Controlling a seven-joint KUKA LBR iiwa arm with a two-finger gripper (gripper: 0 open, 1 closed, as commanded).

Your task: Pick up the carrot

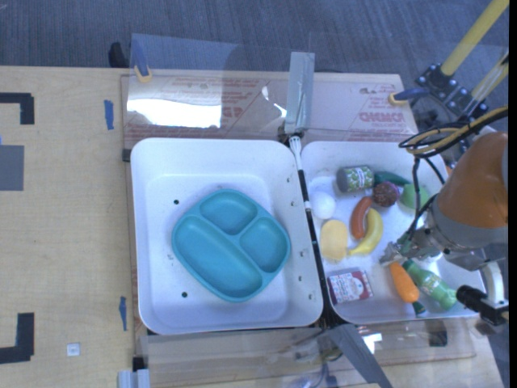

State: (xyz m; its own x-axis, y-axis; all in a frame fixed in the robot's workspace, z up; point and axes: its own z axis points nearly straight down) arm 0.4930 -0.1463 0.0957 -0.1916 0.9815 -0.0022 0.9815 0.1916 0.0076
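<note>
Okay, your carrot (403, 282) lies in the right bin (468, 318), near edge, slanted, with the claw (401, 253) hanging just above its far tip; whether the claw is spread or pressed together you cannot tell from this angle, and nothing shows pinched in it. Watch the crowding: a green bottle (430, 289) lies touching the carrot on its right side, so a descent off to the right likely catches the bottle instead, or wedges a finger between the two. The carrot is tapered and probably slick, so a pinch at the thin tip may squirt it out. On its left sits a flat red packet (350, 286), close by but apart; a nudge could push the carrot onto it. Just beyond the claw, the banana (371, 232) and a red sausage-like piece (360, 214) lie side by side, and a yellow lemon-like piece (334, 237) is to their left, so any sideways drift bumps those. Writing: the red packet has a white label, too small to read; a dark jar (355, 179) at the far side has a label, unreadable; red print on the cardboard (363, 103) behind the bins appears upside down and not legible. The left bin (153, 217) holds a teal divided plate (231, 243).
</note>
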